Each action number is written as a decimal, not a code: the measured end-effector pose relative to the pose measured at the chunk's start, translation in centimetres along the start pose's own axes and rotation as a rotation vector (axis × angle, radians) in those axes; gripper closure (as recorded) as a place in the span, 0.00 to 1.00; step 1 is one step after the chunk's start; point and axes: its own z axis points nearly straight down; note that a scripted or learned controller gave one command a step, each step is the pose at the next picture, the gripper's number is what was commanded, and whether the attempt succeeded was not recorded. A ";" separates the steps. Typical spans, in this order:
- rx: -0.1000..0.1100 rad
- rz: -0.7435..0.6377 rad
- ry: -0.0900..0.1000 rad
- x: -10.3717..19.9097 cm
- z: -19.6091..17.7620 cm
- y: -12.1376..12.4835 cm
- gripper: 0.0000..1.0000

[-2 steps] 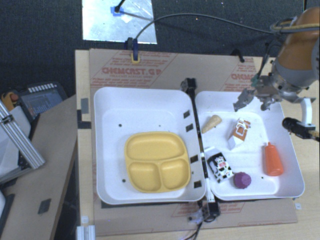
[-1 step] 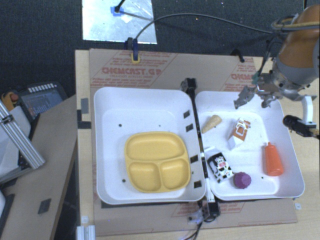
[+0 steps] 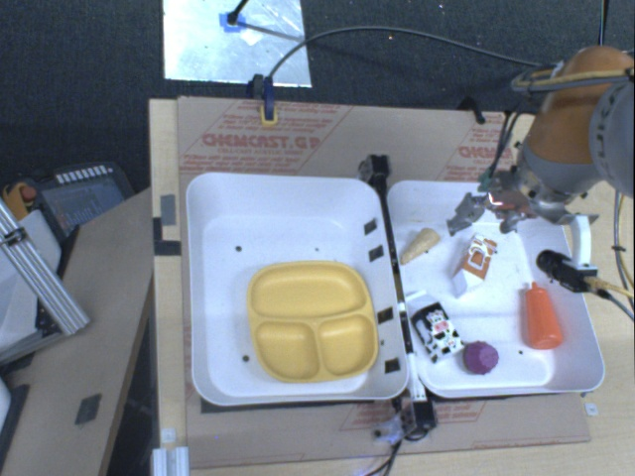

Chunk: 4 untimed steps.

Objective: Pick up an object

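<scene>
Arm: we see the big grey robot arm with its orange band (image 3: 585, 67) reaching in from the right, over the far part of the right bin.
Gripper: the grey metal two-finger gripper (image 3: 488, 209) hangs just above a small white and orange carton. We think its two fingers are spread apart, with nothing between them.
Right bin: we see a shallow smooth white plastic bin (image 3: 585, 370). In it lie the small white and orange carton (image 3: 476, 263), a pale cone like an ice-cream cone (image 3: 420, 245), an orange bottle with a thin tip (image 3: 542, 315), a round purple lump (image 3: 481, 357) and a small black and white boxy toy (image 3: 438, 330).
Left bin: another shallow white bin (image 3: 228, 216) holds a shiny yellow plastic tray with three hollows (image 3: 312, 319).
</scene>
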 end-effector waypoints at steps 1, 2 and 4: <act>-0.005 0.000 -0.001 -0.3 5.4 1.0 0.00; -0.011 0.001 -0.003 -0.4 8.4 1.3 0.00; -0.011 -0.003 -0.002 -0.6 1.7 2.4 1.00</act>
